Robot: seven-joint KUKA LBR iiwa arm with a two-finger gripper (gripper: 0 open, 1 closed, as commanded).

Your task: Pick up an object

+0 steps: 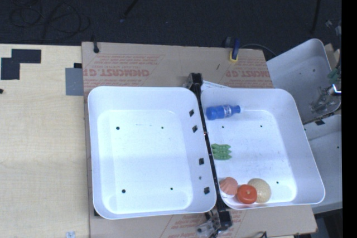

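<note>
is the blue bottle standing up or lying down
Lying down: the blue bottle rests on its side in the right bin, cap end pointing right.

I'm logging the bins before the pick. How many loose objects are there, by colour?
Blue: 1, the bottle
Green: 1, the green item
Pink-orange: 1, the pale round piece
Red: 1, the red round piece
Tan: 1, the tan round piece
Total: 5, all in the right bin.

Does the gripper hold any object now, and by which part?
It cannot be told. The blue plastic bottle, green pea pod toy and round red toy lie in the right white bin.
</note>
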